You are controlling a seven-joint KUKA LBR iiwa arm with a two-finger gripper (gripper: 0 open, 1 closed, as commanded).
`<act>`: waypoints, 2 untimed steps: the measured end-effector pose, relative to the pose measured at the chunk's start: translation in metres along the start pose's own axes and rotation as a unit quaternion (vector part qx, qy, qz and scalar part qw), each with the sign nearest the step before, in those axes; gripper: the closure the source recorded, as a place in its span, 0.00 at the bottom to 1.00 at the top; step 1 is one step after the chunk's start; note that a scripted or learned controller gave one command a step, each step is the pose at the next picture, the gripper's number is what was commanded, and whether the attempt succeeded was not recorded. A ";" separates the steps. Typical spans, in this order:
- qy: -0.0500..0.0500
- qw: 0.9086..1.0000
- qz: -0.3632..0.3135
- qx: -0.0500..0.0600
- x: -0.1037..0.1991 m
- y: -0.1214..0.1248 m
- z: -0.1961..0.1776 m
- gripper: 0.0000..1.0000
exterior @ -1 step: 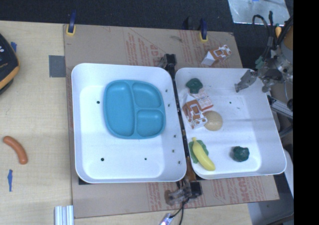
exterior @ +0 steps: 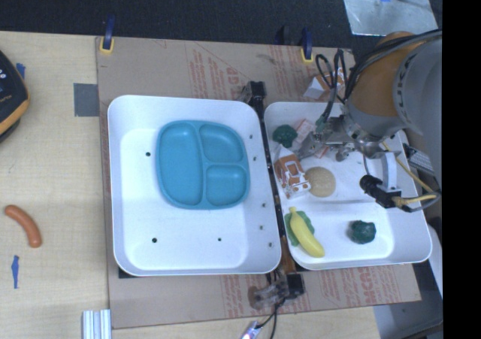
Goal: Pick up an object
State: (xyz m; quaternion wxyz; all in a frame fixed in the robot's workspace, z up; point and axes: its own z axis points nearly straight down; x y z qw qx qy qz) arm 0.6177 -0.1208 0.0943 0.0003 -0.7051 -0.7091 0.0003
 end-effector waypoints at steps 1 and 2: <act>0.000 1.000 0.001 0.002 0.017 0.038 0.002 0.00; 0.000 1.000 -0.001 0.002 0.016 0.039 -0.008 1.00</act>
